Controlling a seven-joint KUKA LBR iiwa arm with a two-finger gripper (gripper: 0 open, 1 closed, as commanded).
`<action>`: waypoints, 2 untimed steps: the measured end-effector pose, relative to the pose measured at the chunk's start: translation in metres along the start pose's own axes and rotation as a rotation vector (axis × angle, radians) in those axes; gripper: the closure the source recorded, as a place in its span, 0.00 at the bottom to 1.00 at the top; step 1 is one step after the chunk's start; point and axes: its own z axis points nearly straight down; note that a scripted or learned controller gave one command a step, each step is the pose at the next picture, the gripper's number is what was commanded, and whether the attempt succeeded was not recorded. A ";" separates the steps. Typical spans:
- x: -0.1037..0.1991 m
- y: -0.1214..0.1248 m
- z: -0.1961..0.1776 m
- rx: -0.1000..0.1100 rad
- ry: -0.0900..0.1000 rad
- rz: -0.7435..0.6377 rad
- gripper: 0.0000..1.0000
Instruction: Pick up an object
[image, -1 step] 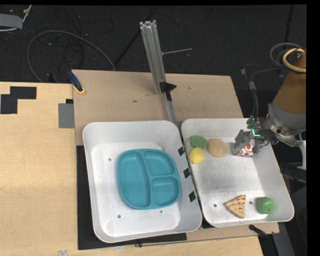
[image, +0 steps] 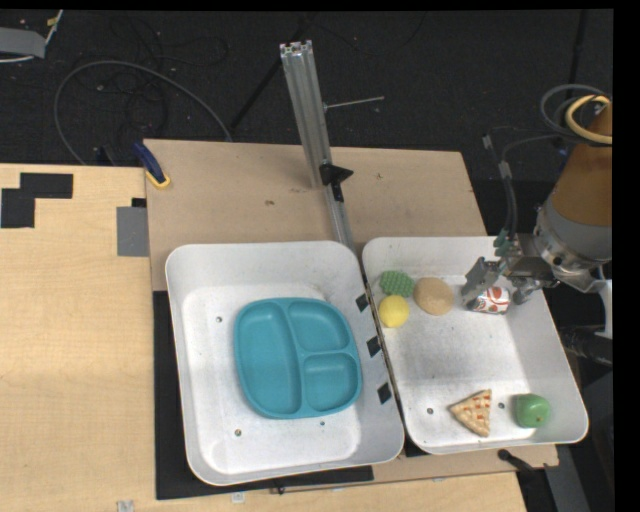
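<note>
— Where's the gripper (image: 487, 285)?

— Right of centre, low over the right bin (image: 450, 370). A red-and-white object (image: 493, 299) sits right at its fingertips, touching or nearly so.

— Is it grasped?

— I cannot tell; the fingers blur into it.

— Anything else nearby?

— A tan ball (image: 434, 296) just left of it, then a yellow ball (image: 394, 312). The teal tray (image: 297, 356) lies in the left bin (image: 200, 400).

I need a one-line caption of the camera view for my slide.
Gripper over a red-and-white object in the right bin; a teal tray lies in the left bin.
</note>
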 end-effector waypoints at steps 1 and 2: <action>-0.009 -0.001 0.060 0.006 0.001 0.001 0.00; -0.005 -0.001 0.104 0.005 0.001 0.001 0.00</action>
